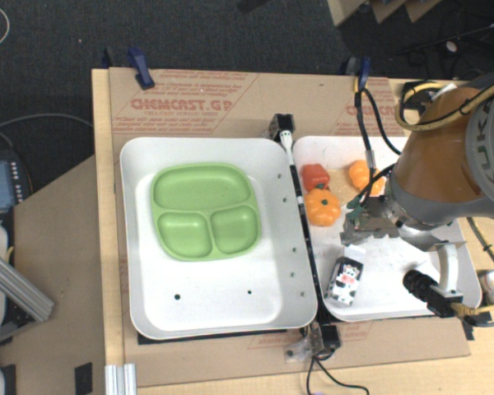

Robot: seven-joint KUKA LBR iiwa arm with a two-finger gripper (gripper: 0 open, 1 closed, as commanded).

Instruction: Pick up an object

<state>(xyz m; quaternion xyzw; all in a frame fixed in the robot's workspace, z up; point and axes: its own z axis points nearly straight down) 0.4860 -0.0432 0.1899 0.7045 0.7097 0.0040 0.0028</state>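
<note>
The gripper (356,223) is hovering low in the right bin (395,303), its opening impossible to tell, so it should be centring over the orange pumpkin (323,207) lying just beside it to its left before closing.

Grey arm (445,171) with orange band reaching in from the desk's right edge, wrist bent downward over the right bin, gripper (356,220) low near that bin's left wall, pointing toward the desk's middle, finger state unclear
</note>
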